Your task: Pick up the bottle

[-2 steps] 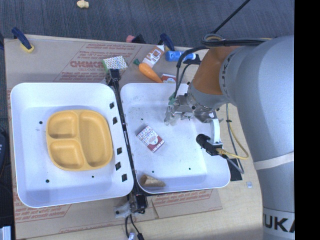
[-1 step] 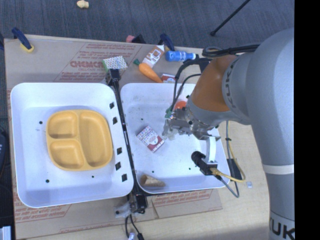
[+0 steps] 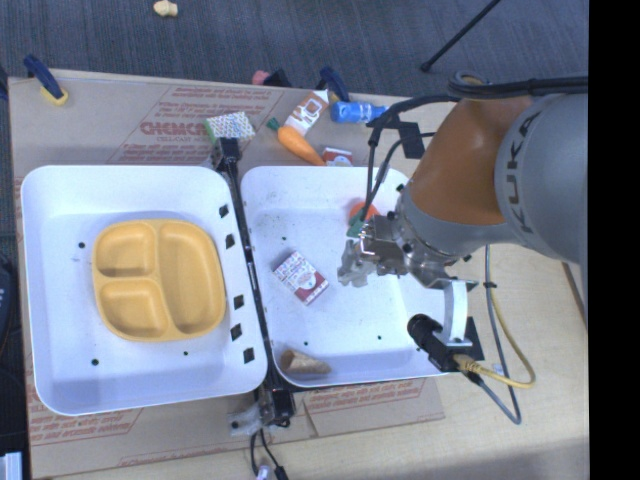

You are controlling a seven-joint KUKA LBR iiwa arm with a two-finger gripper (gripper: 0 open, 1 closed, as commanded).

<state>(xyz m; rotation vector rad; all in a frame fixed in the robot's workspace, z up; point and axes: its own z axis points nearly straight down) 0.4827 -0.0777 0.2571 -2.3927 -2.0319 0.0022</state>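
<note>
**End effector over right bin, bottle likely outside it**

The end effector (image 3: 352, 264) is being held low over the right bin (image 3: 262, 268); whether it is wide or narrow cannot be told, and nothing is being seen held in it. The best candidate for the bottle (image 3: 306, 114), white with an orange label, is lying on the table (image 3: 120, 98) well beyond the end effector and to its left, outside the bin, beside a blue item (image 3: 350, 113) and a carrot (image 3: 298, 144).

An orange-red object (image 3: 358, 209) is being partly hidden just beyond the end effector and cannot be identified. A small red-and-white carton (image 3: 300, 277) is lying close on its left.

Risks being judged: the wrong item, carton or orange-red object, is being closed on because it is nearer; the bottle is being missed because the bin wall stands between.

Writing: "KUKA" is being read partly on the arm (image 3: 515, 168); "CHEMC…" is printed in red on the cardboard (image 3: 170, 128). The carton's label is unreadable.
</note>
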